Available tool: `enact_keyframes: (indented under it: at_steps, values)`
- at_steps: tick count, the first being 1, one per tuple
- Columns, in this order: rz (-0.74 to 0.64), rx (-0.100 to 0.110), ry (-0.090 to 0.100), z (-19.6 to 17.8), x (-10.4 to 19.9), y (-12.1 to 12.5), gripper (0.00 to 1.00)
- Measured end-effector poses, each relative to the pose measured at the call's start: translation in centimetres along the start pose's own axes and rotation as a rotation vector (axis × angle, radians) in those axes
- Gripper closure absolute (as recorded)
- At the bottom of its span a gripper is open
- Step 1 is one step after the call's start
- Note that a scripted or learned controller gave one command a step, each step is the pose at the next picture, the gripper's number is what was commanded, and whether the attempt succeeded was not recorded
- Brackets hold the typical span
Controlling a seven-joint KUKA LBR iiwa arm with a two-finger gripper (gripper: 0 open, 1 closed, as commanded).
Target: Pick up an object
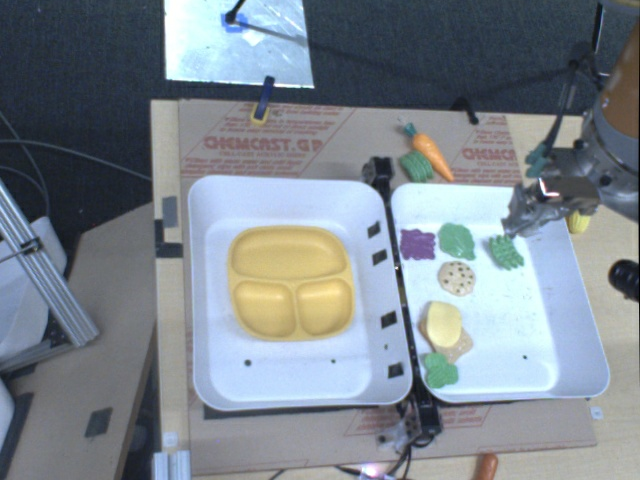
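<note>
Hand (pixel 524 218) low over the right bin (pixel 560 313), near its upper right corner, reaching in from the right side. Fingers too blurred to call: spread or pressed together, cannot tell. Hanging just above and right of a dark green leafy toy (pixel 507 252), tips close to it, contact not clear.

In the same bin: a lighter green lettuce piece (pixel 456 239) beside a purple piece (pixel 418 243), the two nearly touching. Just below them, a chocolate chip cookie (pixel 458 277). Lower still, a yellow piece (pixel 442 323) lying over a tan piece (pixel 457 345), and a small green piece (pixel 440 371) against the bin's lower left wall.

Left bin (pixel 210 368) carrying a yellow three-compartment tray (pixel 291 280), set roughly in the middle.

Outside the bins, on the bench (pixel 300 143) above the divide: a toy carrot (pixel 431 152) lying at a slant, touching another green piece (pixel 416 167). Farther left on the bench, a blue and yellow tool (pixel 264 100) near a shiny metal sheet (pixel 238 28).
</note>
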State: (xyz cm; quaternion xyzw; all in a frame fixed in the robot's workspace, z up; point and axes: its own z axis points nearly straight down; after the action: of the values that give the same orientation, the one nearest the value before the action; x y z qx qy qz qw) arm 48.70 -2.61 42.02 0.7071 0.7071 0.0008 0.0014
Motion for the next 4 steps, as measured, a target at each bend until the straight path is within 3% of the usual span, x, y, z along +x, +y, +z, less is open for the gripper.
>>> enact_keyframes:
  at_steps: [3,4]
  values:
    - [0.0,0.0,0.0,1.3,-0.6,0.0,1.0]
    - [-0.004,-0.001,0.001,-0.3,-0.4,0.0,1.0]
